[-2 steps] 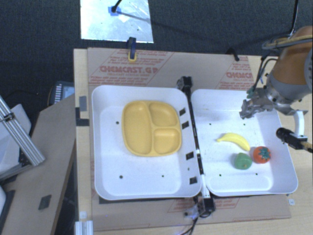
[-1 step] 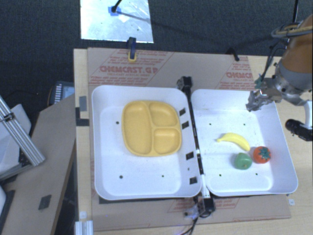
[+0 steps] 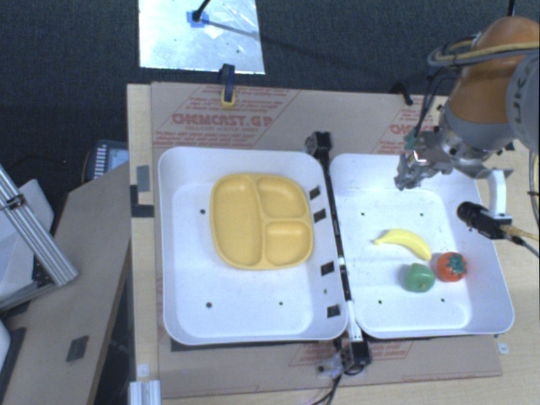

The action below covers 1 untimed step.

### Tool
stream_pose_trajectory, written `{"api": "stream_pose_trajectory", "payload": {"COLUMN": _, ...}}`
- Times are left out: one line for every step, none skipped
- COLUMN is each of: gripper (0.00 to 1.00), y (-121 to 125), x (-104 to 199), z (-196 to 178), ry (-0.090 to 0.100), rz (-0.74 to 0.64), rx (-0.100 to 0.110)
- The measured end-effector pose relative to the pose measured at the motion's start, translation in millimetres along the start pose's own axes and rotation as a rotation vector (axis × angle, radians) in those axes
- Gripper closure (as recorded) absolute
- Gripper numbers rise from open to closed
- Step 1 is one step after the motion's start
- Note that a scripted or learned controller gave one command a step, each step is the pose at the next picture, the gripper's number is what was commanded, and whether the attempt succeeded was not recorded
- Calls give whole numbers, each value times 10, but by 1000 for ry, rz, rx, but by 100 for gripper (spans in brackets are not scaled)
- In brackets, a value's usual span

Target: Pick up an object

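Counting what's in the bins

I see one banana [image 3: 405, 242], one green fruit [image 3: 417, 278] and one tomato [image 3: 450, 267] near-right in the right bin [image 3: 371, 310]; one yellow tray [image 3: 260, 220] left. Gripper [image 3: 411, 175] hovers at the far edge, too blurry to read its claw.

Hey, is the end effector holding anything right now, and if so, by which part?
Nothing is held. The end effector hangs over the back of the right bin, apart from the banana, the green fruit and the tomato.
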<state>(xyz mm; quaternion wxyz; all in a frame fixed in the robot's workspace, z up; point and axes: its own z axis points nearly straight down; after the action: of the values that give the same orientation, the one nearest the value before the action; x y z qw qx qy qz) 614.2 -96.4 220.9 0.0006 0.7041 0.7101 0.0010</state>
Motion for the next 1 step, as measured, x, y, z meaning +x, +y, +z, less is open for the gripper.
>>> {"api": "stream_pose_trajectory", "payload": {"gripper": 100, "y": 30, "x": 616, "z": -47, "ry": 1, "rz": -2, "rx": 0}}
